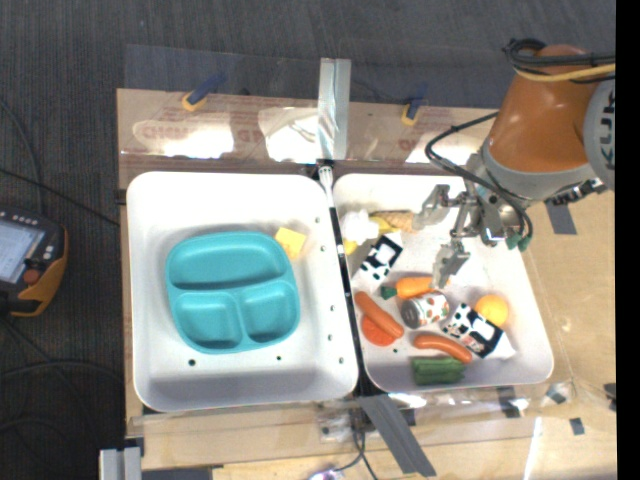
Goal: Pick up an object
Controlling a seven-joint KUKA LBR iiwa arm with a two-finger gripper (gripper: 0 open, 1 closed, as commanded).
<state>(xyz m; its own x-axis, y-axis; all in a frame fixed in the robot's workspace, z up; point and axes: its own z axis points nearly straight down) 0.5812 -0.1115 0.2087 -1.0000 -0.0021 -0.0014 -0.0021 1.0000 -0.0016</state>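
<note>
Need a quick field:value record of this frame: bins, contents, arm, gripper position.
left bin: holds a teal divided tray and a small yellow block at the tray's upper right corner
right bin: cluttered with small toys, among them an orange carrot, a red sausage, a green piece, a yellow ball, a black-and-white patterned block
arm: enters from the right, above the right bin's upper part
gripper: above the right bin, over the carrot area
held object: none visible between the fingers

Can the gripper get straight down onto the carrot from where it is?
Probably yes. The gripper hangs just above the carrot in the right bin, nothing over it, though the can crowds it.
</note>
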